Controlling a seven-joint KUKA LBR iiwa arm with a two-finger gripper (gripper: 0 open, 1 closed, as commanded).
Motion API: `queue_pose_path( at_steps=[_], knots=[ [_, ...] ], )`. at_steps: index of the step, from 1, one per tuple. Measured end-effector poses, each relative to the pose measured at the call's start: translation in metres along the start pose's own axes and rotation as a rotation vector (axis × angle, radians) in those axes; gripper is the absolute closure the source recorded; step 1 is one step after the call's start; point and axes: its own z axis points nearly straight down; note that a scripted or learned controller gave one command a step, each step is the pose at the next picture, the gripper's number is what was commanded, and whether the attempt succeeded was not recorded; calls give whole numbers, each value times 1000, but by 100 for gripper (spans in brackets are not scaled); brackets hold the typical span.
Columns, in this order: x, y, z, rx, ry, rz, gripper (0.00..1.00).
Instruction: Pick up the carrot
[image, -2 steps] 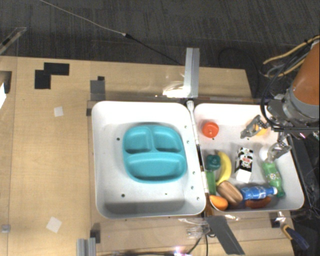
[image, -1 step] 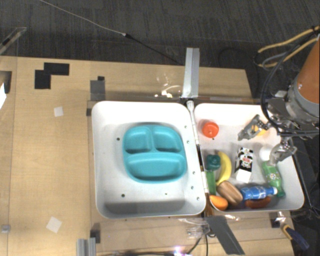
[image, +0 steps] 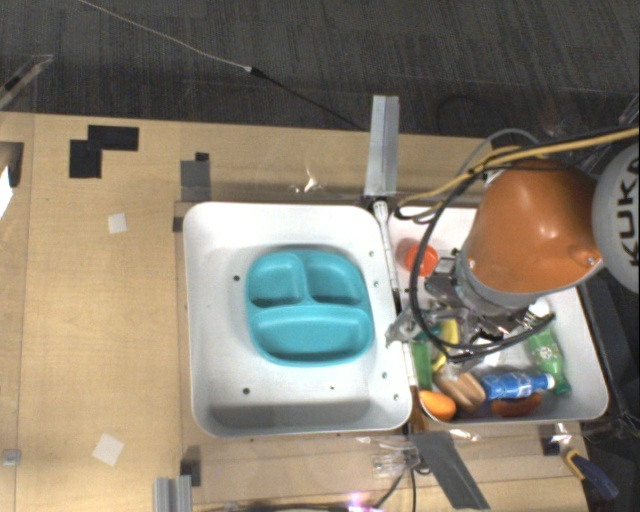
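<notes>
An orange-red piece that looks like the carrot (image: 420, 258) lies at the far left of the right bin (image: 590, 395), against the wall shared with the left bin. Cables and the arm's wrist cover part of it. The arm's orange band (image: 530, 235) hangs over the middle of this bin, and the gripper (image: 455, 335) points down below it among the cluttered items, nearer the camera than the carrot. The wrist body and cables hide the gripper's tips.
A teal divided plate (image: 305, 305) sits in the left bin (image: 215, 400). Around the gripper lie a yellow item (image: 447, 330), a green item (image: 421, 357), a tan roll (image: 462, 388), an orange round piece (image: 437, 404), a blue bottle (image: 515, 384) and a green bottle (image: 547, 355).
</notes>
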Motion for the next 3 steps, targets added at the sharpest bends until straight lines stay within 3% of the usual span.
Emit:
queue_pose_path(
  at_steps=[1,3],
  knots=[
    [-3,-3,-15,13,-10,-3,100],
    [-9,-5,-38,26,-24,-12,100]
  ],
)
